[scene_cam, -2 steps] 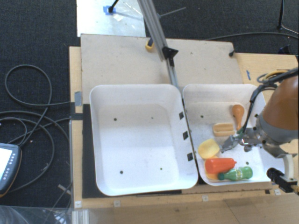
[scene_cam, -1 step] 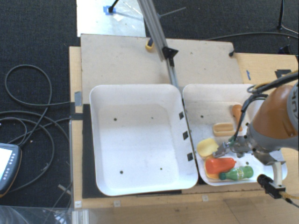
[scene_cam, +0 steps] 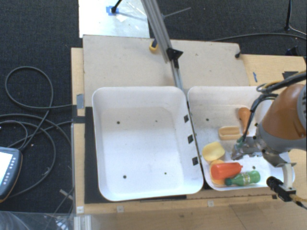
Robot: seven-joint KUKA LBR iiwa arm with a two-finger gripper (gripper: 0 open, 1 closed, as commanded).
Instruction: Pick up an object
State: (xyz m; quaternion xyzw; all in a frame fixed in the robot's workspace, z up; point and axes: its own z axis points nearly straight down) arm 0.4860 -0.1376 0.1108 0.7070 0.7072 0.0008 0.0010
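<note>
My pincer (scene_cam: 238, 151) hangs low in the right bin (scene_cam: 211, 99), whether apart or together I cannot tell, just above the red pepper (scene_cam: 226, 170). I'd come straight down and pinch across its narrow width. It lies flat, long axis left-right, beside the green bottle (scene_cam: 245, 178).

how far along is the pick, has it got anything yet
Nothing looks picked yet. The gripper is low in the right bin, among the yellow piece, the tan block and the red object; I can't see anything held. The green bottle and orange piece lie in the bin too. Grasping and lifting remain.
</note>
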